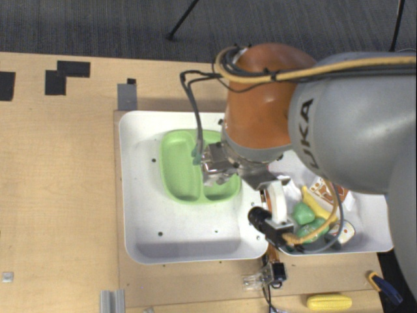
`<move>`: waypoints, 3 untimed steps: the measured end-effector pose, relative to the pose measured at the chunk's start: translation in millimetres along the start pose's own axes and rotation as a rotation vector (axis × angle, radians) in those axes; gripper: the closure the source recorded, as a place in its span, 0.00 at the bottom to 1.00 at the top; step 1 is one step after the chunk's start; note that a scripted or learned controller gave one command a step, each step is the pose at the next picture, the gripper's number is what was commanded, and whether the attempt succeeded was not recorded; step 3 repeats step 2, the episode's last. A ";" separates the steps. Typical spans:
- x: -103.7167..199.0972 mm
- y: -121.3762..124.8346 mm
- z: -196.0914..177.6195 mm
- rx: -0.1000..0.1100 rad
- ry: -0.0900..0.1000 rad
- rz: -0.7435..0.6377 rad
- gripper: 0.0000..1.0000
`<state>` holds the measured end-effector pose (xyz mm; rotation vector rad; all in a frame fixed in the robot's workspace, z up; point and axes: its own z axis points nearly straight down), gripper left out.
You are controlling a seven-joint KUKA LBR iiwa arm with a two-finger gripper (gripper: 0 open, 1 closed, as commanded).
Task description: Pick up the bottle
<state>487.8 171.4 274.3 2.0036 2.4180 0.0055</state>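
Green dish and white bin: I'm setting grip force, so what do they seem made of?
Green dish: probably plastic, satin finish; even pale colour, thick rounded rim. White bin: likely moulded plastic, smooth, faintly glossy; rounded corners, soft sheen.

A grey arm (355, 122) with an orange band reaches in from the right above two white bins, its gripper (212, 165) low over a green dish (179, 168) in the left bin (140, 194). The right bin (371, 240), partly hidden by the arm, holds a green item (303, 214), a yellow piece (316, 204) and an orange-patterned packet (322, 189). A yellow object (329, 300) lies on the bench (58, 194) in front.
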 end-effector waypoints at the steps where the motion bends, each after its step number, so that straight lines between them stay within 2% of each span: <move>1: 0.3 1.0 -10.6 -0.002 0.001 -0.004 1.00; 2: -30.3 -6.1 -38.7 0.001 -0.001 0.272 1.00; 3: -30.3 -6.1 -38.7 0.001 -0.001 0.272 1.00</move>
